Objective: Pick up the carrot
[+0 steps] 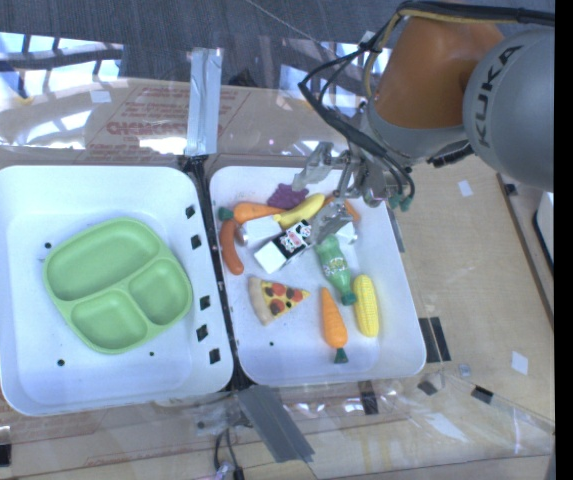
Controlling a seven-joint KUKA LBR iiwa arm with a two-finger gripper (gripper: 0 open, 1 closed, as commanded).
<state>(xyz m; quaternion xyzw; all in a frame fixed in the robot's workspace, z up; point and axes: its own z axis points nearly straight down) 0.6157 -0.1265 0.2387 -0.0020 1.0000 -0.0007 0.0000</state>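
Note:
The carrot point(333, 321), orange with a small green stub at its near end, lies in the right bin point(406, 353) toward the front, between a pizza slice point(274, 298) and a corn cob point(365, 305). My gripper point(323, 191) hangs over the bin's far part, well behind the carrot and apart from it. Its two grey fingers point(312, 166) stand spread open above a yellow banana point(304, 208) and a purple piece point(285, 195), and nothing is held between them.
Also in the right bin: a green bottle point(333, 265), a cow-patterned carton point(282, 243), a reddish sausage point(231, 248) and another orange piece point(255, 211). A green divided plate point(116, 283) lies in the left bin point(6, 368).

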